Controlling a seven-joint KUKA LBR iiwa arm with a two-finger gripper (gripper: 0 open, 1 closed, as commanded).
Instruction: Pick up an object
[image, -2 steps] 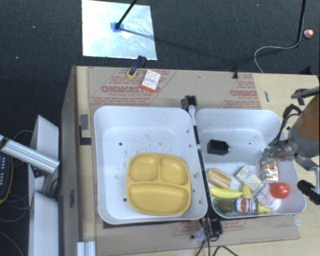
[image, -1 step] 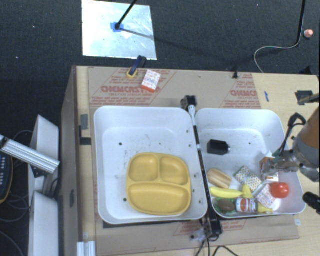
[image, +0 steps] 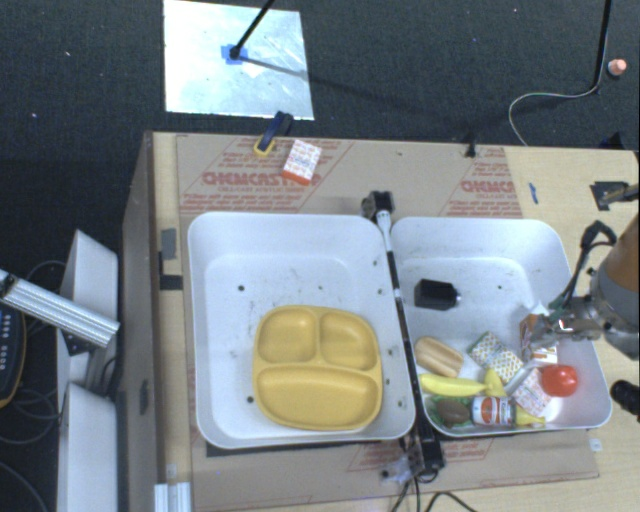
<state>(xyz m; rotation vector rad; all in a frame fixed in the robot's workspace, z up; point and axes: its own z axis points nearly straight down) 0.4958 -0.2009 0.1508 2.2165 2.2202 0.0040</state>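
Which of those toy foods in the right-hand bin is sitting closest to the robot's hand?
The red tomato, just below the hand at the bin's right side. The hot dog and the banana lie further left.

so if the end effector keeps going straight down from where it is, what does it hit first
Probably the red tomato and the small packet just below the end effector in the right bin; depth is unclear.

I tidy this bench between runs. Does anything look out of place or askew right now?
Two things lie outside the bins on the bench: a small red-and-white packet and a yellow-and-blue item beside it, near the far edge. The right bin's items are heaped in its near corner.
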